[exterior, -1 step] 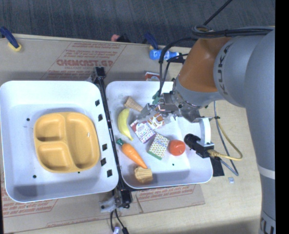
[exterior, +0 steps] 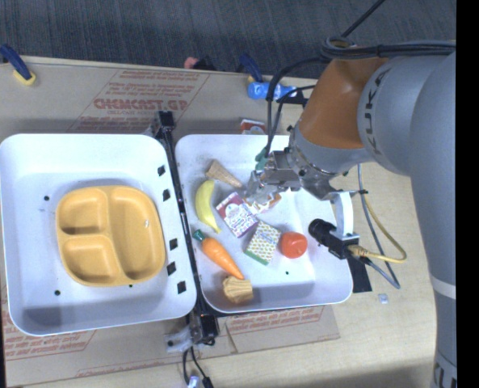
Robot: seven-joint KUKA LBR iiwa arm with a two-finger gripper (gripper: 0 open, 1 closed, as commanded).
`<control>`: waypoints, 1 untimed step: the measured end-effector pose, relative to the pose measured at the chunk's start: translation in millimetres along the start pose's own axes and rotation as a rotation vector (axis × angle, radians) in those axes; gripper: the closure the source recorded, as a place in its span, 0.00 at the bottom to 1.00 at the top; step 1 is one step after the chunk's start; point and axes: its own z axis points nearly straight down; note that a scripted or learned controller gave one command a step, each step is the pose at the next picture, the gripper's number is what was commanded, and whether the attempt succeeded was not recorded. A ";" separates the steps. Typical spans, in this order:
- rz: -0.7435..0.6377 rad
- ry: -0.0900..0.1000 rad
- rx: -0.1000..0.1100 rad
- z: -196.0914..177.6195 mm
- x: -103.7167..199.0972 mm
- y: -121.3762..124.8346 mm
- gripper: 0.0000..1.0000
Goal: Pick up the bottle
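In the frame's left half the left bin [exterior: 13, 297] holds 1 yellow divided plate [exterior: 110, 234]; all else lies in the right bin [exterior: 328, 285]. There, past the banana [exterior: 206, 204] and the printed carton [exterior: 237, 215], the hand [exterior: 265, 186] hangs low at frame centre, open or closed I cannot tell. I judge the bottle to be the pale piece [exterior: 265, 204] just beneath it, touching the carton, so descend straight, clear of the carton and the tomato [exterior: 293, 244].
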 end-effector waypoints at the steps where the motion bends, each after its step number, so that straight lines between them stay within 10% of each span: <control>1: -0.208 -0.001 -0.002 -15.6 73.1 -51.9 1.00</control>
